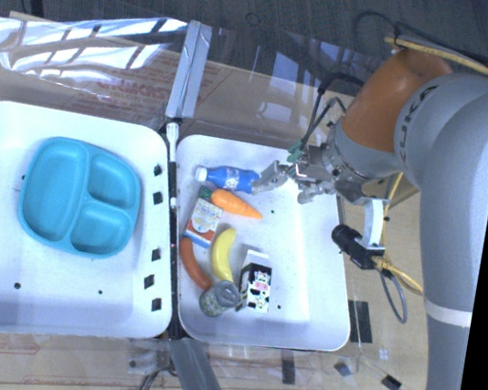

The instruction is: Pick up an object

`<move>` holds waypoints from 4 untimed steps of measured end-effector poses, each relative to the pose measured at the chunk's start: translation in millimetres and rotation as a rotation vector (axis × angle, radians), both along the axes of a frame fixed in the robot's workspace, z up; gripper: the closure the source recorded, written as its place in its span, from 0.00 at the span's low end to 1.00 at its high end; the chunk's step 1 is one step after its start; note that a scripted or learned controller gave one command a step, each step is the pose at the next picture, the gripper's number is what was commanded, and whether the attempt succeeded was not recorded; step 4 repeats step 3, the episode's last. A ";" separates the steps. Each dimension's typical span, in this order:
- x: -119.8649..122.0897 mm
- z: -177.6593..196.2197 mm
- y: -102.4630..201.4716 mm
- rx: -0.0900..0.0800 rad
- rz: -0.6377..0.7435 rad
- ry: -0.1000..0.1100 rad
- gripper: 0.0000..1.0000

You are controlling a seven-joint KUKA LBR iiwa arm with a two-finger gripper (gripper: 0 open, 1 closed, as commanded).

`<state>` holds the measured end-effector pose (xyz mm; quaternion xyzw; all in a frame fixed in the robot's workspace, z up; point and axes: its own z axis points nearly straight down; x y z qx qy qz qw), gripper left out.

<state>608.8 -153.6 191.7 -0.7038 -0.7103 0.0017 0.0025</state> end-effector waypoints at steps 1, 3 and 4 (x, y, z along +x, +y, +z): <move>12.3 -97.5 36.7 -0.001 0.063 -0.009 0.00; 2.3 36.3 31.8 -0.001 0.217 -0.005 1.00; 2.3 36.3 31.8 -0.001 0.217 -0.005 1.00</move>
